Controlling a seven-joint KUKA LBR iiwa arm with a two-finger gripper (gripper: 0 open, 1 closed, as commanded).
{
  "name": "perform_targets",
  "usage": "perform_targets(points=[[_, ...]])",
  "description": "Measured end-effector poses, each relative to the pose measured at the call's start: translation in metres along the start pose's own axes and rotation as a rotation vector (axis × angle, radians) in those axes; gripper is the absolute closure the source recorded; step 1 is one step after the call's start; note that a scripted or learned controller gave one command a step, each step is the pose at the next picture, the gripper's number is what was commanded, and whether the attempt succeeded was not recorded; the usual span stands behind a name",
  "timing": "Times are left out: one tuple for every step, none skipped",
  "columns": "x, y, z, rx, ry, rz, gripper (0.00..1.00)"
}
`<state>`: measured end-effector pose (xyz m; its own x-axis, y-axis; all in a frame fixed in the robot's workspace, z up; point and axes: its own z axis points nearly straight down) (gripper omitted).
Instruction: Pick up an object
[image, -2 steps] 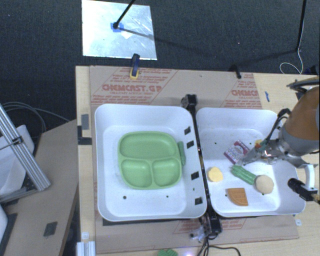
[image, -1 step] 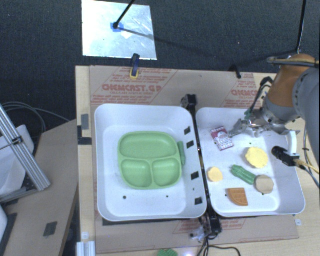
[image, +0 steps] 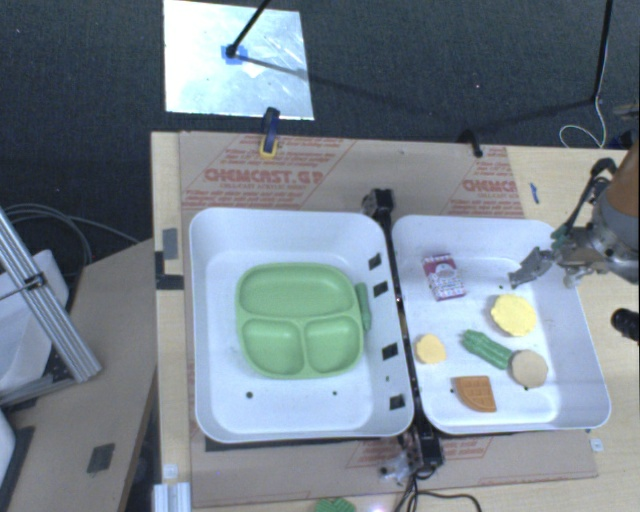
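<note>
camera view: yellow disc (image: 514, 314) below tool (image: 548, 266)

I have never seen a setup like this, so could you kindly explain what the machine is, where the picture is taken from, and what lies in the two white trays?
This is one camera fixed above a bench, looking down at a slant. The robot arm reaches in from the right; its gripper hangs over the right bin, and nothing shows between its fingers. The left bin holds a green divided tray. The right bin holds a small red-and-white packet, a yellow piece, a smaller yellow round piece, a green piece, a beige ball and an orange-brown wedge.
</note>
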<state>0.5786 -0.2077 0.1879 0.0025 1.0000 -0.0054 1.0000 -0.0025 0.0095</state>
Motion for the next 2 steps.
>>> perform_targets(points=[[0.003, -0.005, 0.108, 0.012, 0.006, -0.004, 0.00], [0.002, -0.002, 0.091, 0.004, 0.004, -0.003, 1.00]])
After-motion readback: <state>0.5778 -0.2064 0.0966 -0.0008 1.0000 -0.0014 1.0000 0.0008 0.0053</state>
